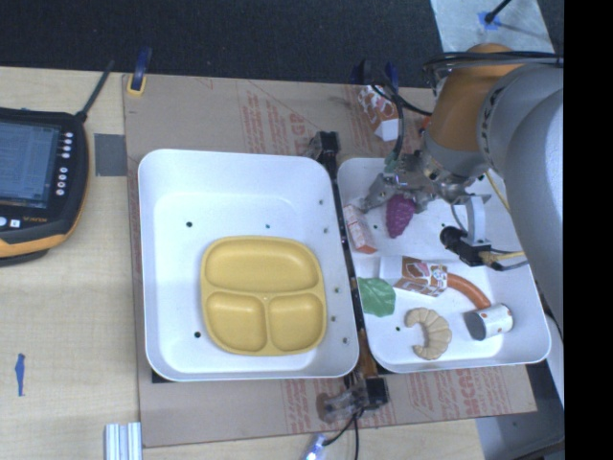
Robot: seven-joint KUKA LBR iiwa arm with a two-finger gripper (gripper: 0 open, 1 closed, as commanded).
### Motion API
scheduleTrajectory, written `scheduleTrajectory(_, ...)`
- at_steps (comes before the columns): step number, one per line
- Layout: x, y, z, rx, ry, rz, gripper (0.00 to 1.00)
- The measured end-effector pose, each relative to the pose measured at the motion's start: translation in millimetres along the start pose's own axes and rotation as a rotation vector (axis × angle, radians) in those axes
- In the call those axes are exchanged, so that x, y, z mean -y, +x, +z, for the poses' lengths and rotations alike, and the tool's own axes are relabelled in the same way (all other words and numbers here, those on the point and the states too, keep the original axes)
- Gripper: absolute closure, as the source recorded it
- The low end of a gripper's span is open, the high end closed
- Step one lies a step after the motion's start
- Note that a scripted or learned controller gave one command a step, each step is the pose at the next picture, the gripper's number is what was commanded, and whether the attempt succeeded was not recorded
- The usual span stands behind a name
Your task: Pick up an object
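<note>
The arm reaches in from the right over the right bin point(522, 353), its orange band above the wrist. The gripper point(400, 195) hangs low at the far left part of that bin, directly over a purple, grape-like object point(398, 215) that shows just below it. Whether the purple object sits between the fingers cannot be told, and their spread is not clear.

Elsewhere in the right bin lie a small red-and-white packet point(358, 230) by the left wall, a green piece point(376, 297), a croissant point(429, 333), a brown-and-white wrapped item point(424, 276), an orange sausage-like stick point(465, 288) and a white cup point(488, 321) on its side.

The left bin point(172, 190) holds a yellow divided plate point(263, 294). A tablet-like pendant point(38, 182) rests on the worktop point(67, 353) at far left.
</note>
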State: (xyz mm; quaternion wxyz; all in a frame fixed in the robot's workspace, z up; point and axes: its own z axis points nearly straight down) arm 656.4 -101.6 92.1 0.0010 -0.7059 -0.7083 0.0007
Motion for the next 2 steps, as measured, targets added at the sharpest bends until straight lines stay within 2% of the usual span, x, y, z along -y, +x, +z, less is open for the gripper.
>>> scheduleTrajectory(1, 0, -44, 0, 0.001, -0.001, 0.001, 0.0)
scheduleTrajectory(2, 0, -44, -11, 0.001, 0.0, -0.002, 1.0)
